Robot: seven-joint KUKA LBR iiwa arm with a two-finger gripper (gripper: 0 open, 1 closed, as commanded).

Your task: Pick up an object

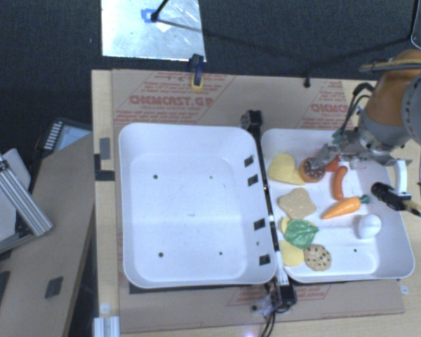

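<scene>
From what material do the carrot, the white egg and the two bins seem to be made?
Carrot: probably moulded plastic, matte orange, uniform colour, green tip. Egg: likely plastic, smooth, with a soft sheen. Left bin and right bin: seemingly thin formed white plastic, slightly glossy, with rounded corners and rolled rims.

The grey arm [414, 107] enters from the right edge, its orange band [391, 93] sitting above the wrist. It bends down and leftward, carrying the tool [328, 157] low over the right side of the desk.
</scene>
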